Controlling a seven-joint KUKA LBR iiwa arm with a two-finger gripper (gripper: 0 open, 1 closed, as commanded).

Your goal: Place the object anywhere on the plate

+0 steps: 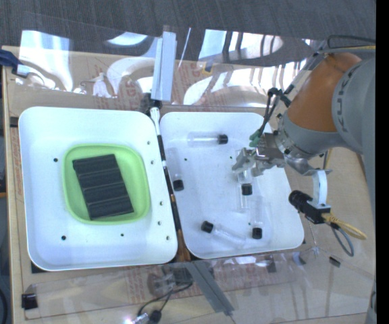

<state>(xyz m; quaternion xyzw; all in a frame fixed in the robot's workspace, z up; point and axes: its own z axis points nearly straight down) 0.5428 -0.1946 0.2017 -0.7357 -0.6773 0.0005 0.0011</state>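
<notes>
A green plate [138, 174] sits in the left bin [39, 235]. A dark ribbed block [102, 185] lies flat on it, slightly turned. My gripper [243, 170] hangs low over the middle of the right bin [201, 160], far from the plate. Just below its tip lies a clear tube with a black cap [246, 191]. I see nothing held in the gripper.
The right bin holds more clear tubes with black caps: one near the back [208, 139], one at the front [223, 233], one at the front right [256, 229]. A loose black cap [178, 185] lies by the bin's left wall. A ridge divides the two bins.
</notes>
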